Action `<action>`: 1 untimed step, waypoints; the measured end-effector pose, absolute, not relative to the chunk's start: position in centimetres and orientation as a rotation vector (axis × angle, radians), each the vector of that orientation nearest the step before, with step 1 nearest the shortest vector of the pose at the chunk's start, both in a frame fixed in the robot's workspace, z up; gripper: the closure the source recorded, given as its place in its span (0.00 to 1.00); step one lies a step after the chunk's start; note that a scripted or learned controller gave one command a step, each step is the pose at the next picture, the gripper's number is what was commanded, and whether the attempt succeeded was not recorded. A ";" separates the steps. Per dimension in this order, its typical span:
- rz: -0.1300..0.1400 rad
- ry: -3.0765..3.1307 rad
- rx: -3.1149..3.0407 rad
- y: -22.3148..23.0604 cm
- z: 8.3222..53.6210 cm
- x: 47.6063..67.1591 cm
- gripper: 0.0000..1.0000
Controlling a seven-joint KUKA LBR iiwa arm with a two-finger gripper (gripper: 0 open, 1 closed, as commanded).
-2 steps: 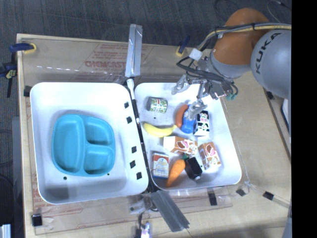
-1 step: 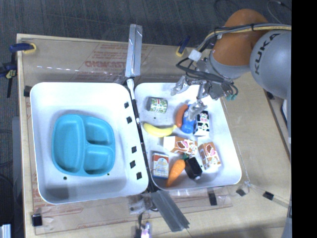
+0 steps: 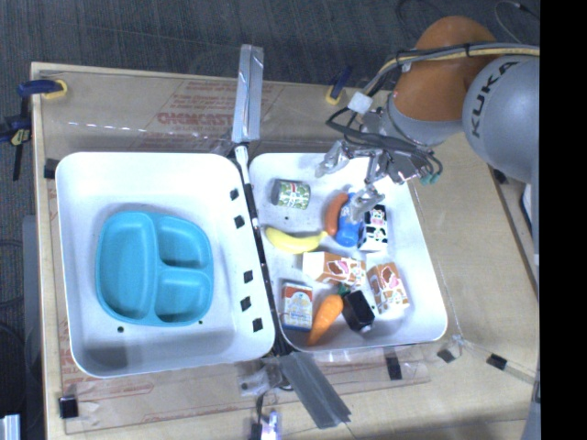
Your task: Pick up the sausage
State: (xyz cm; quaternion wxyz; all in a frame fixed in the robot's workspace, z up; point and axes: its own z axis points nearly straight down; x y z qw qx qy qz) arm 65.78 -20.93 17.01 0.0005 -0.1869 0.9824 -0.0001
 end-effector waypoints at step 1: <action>0.000 3.142 -0.019 -19.8 16.5 65.8 0.00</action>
